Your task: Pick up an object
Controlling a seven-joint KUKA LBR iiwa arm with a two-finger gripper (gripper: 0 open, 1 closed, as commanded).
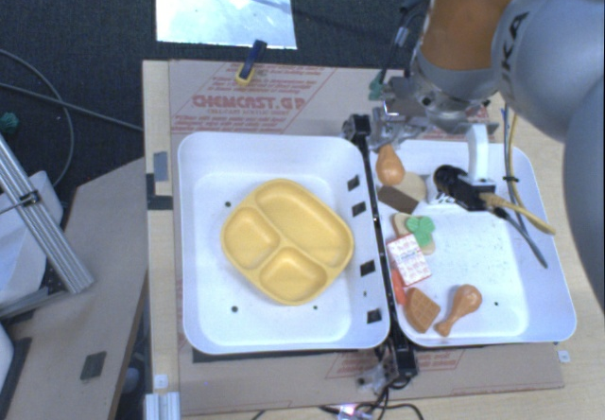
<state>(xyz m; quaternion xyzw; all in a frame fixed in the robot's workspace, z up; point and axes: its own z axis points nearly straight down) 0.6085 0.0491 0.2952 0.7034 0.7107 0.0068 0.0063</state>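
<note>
Drumstick [458,307] lies diagonal, bone end lower-left, in right bin [539,309].

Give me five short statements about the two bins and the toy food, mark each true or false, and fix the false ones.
1. The yellow divided plate lies in the left bin. True.
2. The drumstick lies on the yellow divided plate. False: it lies in the right bin, near that bin's front edge.
3. The arm hangs over the far end of the right bin. True.
4. The green piece sits in the left bin. False: it sits in the right bin, by the red-and-white packet.
5. The yellow divided plate has three compartments. True.
</note>
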